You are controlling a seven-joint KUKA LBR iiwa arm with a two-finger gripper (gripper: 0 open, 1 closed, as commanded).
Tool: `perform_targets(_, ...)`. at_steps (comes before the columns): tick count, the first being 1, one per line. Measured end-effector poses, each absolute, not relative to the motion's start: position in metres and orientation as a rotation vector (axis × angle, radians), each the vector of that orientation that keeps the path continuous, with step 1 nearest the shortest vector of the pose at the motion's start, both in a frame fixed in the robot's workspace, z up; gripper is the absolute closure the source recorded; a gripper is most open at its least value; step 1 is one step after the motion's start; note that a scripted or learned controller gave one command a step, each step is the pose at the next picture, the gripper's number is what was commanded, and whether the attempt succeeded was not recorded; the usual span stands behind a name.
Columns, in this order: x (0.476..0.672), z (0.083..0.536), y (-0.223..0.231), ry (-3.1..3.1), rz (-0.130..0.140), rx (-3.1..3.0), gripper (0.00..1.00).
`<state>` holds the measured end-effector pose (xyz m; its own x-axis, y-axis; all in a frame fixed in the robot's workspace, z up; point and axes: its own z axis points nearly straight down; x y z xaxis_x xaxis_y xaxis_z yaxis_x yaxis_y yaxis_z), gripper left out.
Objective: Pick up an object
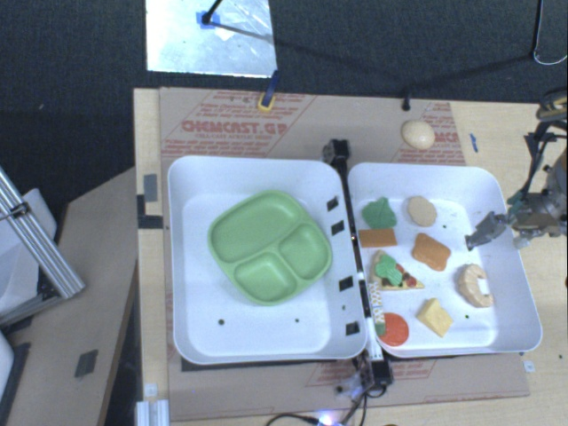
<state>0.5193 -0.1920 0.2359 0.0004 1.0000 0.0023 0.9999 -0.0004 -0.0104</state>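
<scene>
The bench (151, 264) carries two white bins side by side. The left bin (191, 327) holds one large thing, a green tray (269, 247) with three wells, lying flat near the middle, likely a place to set food down and not a thing to be picked.

The right bin (506, 327) is the working one, judging by how the small food pieces are spread apart in it, each with room around it for a grasp. Going down in size: a pizza slice (392, 272) by the divider, a brown bread piece (431, 251), a doughnut-like ring (473, 286), a green sprig (380, 212) above an orange bar (377, 237), a yellow wedge (435, 317), a tan biscuit (422, 210), a red disc (393, 329). A pale egg (417, 134) sits outside, on the bench behind the bins.

The hand (486, 231) hangs at the right bin's right side, above the ring and right of the bread. It grasps nothing that shows, and whether it is spread or clenched I cannot tell — too small and dark. The ring looks the nearest candidate.
</scene>
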Motion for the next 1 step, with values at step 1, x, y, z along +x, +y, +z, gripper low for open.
perform_targets(1,0.5219,0.2424,-0.1915,-2.226,-0.001,-2.219,0.00)
